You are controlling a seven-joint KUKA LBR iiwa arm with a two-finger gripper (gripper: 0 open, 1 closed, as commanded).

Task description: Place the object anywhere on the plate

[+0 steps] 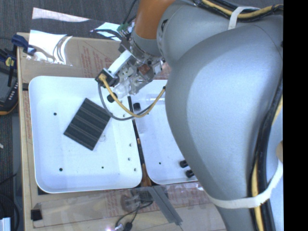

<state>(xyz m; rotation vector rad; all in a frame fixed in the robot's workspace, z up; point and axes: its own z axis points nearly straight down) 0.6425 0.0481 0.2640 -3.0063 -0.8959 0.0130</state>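
Worktop [72,64] carries two white bins. End effector [126,81] hangs above the left bin [43,129]'s far right corner; its state cannot be told. The dark ribbed plate [88,123] lies mid-bin. Object unidentified. Judged: approach stage; next, travel over the plate.

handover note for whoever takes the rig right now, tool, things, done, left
Tool: over the top edge between the two bins, with nothing visibly held; open or shut can't be told.
Plate: dark, ribbed, flat in the left bin, with nothing on it.
Object: can't tell which it is; small dark bits lie in the right bin, which the arm largely covers.
Done: nothing placed.
Left: pick the object and set it on the plate.
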